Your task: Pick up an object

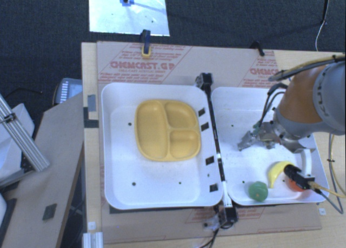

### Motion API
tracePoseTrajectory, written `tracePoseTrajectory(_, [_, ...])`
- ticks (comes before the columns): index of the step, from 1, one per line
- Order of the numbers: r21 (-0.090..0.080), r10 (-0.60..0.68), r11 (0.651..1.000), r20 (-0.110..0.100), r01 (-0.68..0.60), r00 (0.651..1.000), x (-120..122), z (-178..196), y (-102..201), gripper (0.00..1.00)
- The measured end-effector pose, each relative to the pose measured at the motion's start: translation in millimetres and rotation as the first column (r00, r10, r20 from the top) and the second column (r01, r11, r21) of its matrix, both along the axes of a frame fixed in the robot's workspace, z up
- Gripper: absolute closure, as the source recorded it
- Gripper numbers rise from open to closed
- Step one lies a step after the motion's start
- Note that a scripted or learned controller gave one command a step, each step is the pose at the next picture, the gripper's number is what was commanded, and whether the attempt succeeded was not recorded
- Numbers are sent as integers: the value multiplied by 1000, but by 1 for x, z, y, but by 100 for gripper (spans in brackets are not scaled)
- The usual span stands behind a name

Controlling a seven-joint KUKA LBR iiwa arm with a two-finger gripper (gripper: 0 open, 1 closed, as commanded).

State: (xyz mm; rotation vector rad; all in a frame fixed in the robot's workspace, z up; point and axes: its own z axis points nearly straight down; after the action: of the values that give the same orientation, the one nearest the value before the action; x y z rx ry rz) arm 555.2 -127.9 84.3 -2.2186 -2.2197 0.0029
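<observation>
White plastic forms the two shallow bins seen in the camera view. The banana in the right bin is taken as the reference for all positions.

Banana: yellow and curved, laid flat on the bin floor close to the near rim.

Green round fruit: set just beside the banana, toward the view's left and slightly nearer the rim, separated from it by a narrow gap.

Orange-red thing: seen just beyond the banana's other side. It is largely hidden, so its kind cannot be told.

Gripper: placed up and to the left of the banana, near it but not touching, over bare bin floor and pointed toward the view's left. Nothing is seen in its grasp. Whether it is open or closed cannot be told at this sharpness.

Grey arm with its orange band: extended from the view's right, behind the banana.

Yellow divided plate: laid well apart from the banana, across the black strip between the bins. It is centred in the left bin, with three compartments facing up.

Pale sheet with red lettering: spread beneath both bins, at the far side from the banana.
</observation>
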Motion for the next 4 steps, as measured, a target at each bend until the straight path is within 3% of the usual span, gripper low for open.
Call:
tracePoseTrajectory(1, [-2, -1, 1000, 5, 1, 1000, 2, 13, -1, 100])
tracePoseTrajectory(4, [-3, 4, 1000, 11, -4, 1000, 16, 165, -18, 100])
